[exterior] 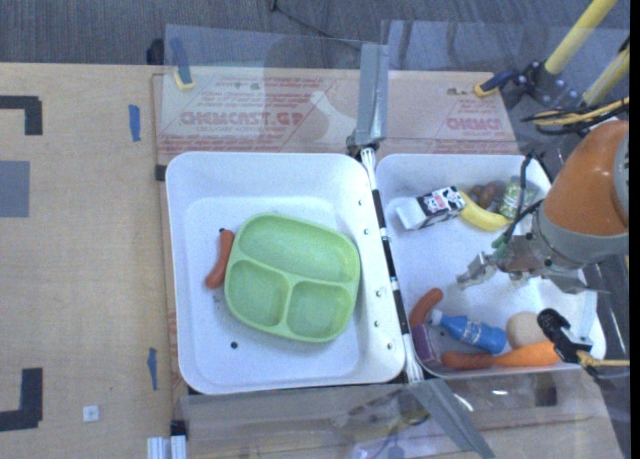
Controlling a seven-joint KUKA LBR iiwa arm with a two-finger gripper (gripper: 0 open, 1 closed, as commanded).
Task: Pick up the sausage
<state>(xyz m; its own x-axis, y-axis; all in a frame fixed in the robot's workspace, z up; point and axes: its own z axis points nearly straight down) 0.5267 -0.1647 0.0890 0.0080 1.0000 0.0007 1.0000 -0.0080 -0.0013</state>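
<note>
A reddish-orange sausage [219, 257] lies in the left bin [190, 187], against the left rim of the green divided tray [292, 275]. A second, similar red sausage-shaped piece [425, 305] rests in the right bin [400, 182] by its left wall. My gripper [482, 270] hangs over the middle of the right bin, a little right of and above that red piece. Nothing shows in its grasp.
The right bin also holds a small milk carton [432, 206], a banana [484, 216], a blue bottle [474, 331], an orange carrot [505, 356], a pale egg-like ball [523, 328] and a dark item [487, 192] at the back.
</note>
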